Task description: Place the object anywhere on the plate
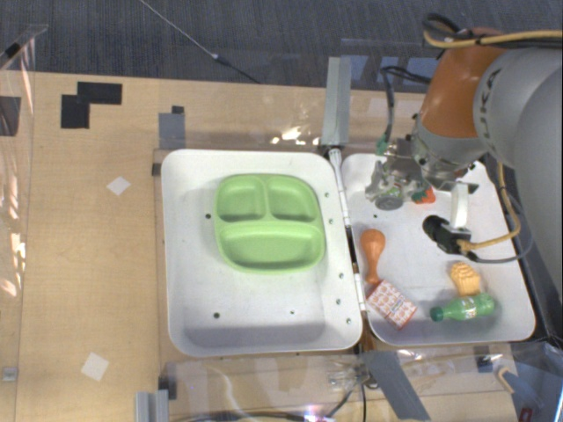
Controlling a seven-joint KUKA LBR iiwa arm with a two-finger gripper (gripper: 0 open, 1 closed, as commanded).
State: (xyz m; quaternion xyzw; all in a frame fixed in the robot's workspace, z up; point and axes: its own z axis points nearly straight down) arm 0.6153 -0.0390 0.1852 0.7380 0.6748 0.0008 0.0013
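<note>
A green divided plate point(266, 221) lies in the left white bin point(189, 262). My gripper point(387, 192) hangs over the upper left part of the right bin point(510, 319), pointing down. A small red-orange piece point(426, 196) lies just to its right, partly hidden by the wrist. Below the gripper lies a brown drumstick-shaped toy point(373, 253). I see nothing held in the gripper.
Toward the front of the right bin lie a red-and-white checked packet point(391, 304), a green bottle point(463, 308) on its side and a yellow-orange lumpy toy point(465, 277). A metal divider point(345, 236) separates the two bins.
</note>
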